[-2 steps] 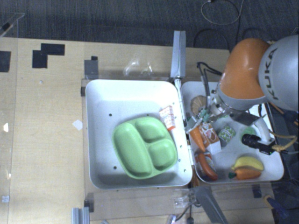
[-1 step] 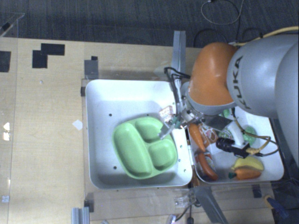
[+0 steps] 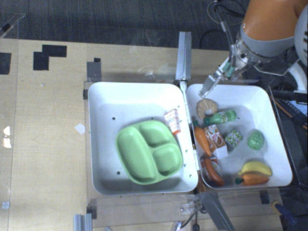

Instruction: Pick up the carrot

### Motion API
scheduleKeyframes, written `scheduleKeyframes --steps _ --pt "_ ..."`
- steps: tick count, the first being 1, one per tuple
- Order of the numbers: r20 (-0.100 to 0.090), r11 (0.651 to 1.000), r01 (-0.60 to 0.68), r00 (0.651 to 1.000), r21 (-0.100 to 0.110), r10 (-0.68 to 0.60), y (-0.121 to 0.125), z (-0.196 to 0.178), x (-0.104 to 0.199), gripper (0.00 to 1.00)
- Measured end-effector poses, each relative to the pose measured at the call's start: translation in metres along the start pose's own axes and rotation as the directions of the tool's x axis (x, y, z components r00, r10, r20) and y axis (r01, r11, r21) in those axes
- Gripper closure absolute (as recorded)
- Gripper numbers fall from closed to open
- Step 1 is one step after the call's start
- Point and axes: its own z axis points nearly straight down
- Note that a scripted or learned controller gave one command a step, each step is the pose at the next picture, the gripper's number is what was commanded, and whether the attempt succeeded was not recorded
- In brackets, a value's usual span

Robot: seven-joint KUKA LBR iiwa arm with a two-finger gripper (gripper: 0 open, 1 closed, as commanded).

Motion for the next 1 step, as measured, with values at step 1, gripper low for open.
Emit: scheduleKeyframes --steps 1 --pt "-0.004 0.973 0.231 0.973 0.002 -0.231 0.0105 0.1577 0.0673 0.0"
